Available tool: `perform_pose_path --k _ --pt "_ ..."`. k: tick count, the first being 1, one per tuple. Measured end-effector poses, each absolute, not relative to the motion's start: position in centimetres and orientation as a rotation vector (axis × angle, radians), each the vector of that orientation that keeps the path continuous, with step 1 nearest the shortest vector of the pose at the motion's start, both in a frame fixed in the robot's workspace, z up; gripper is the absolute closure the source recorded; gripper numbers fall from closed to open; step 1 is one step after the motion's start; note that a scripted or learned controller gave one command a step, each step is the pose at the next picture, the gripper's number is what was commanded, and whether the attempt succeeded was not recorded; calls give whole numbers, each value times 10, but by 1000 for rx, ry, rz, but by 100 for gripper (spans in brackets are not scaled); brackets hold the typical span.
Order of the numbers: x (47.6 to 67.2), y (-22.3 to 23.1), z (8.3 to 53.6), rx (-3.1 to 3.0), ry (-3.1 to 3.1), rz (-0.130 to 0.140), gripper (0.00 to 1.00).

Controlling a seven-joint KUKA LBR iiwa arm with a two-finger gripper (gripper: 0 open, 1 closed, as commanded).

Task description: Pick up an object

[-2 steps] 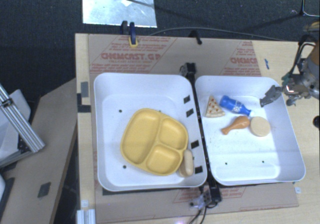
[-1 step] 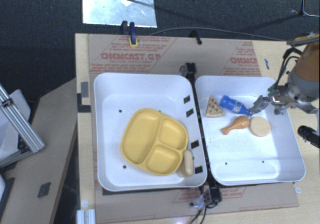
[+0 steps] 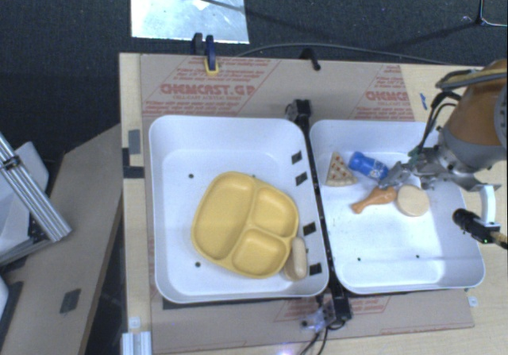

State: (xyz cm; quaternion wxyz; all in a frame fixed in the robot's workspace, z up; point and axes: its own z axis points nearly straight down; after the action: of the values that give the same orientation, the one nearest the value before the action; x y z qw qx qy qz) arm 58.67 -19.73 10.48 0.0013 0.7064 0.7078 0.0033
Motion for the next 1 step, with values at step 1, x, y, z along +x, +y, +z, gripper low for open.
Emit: perform_pose_path --k 1 --pt "590 -198 87 2210 2220 5 0"
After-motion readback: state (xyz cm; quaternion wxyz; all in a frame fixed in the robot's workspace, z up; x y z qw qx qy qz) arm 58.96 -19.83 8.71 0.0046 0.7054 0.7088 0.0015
